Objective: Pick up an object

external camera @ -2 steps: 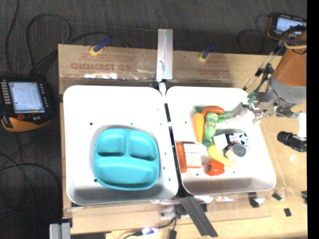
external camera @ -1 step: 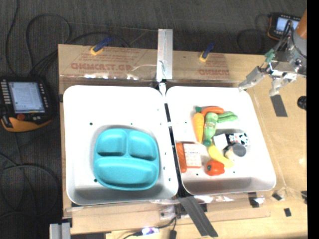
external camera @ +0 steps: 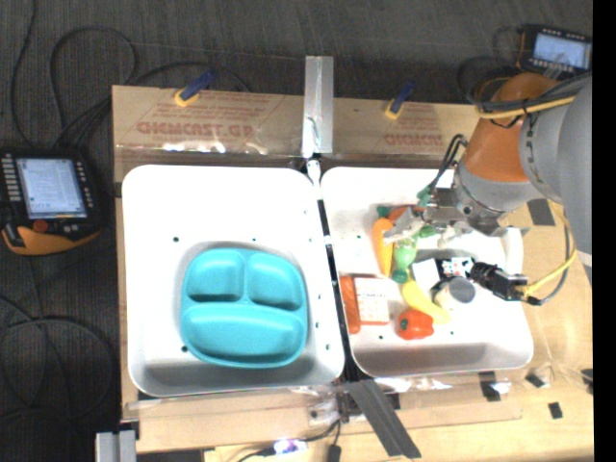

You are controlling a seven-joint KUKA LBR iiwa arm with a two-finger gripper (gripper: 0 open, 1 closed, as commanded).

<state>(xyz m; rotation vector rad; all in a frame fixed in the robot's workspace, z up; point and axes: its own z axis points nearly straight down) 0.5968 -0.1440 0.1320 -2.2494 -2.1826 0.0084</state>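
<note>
- On your far left, a handheld pendant with a lit screen [external camera: 46,192] lies on the dark floor, well apart from the bench.
- The left white bin [external camera: 154,258] holds a turquoise plastic tray with three compartments [external camera: 244,305], lying flat toward the bin's front.
- A metal divider strip [external camera: 319,104] stands between the two bins at the back.
- In the right white bin [external camera: 500,340], against its left wall, you see a flat white-and-orange box [external camera: 366,302], long axis running front to back.
- Just right of it, an orange carrot-shaped toy [external camera: 384,243] points front to back, beside a small green bottle-like piece [external camera: 403,256].
- A yellow banana toy [external camera: 420,299] slants from upper left down to lower right; a red pepper-shaped toy [external camera: 415,326] touches its lower side.
- These objects crowd together in the bin's left half, touching or nearly so.
- The grey two-finger gripper [external camera: 433,218] sits low over the cluster's back, near the carrot and green piece; you cannot tell how far its jaws are parted, nor whether anything is between them.
- The arm's orange band [external camera: 491,147] shows at the right.
</note>
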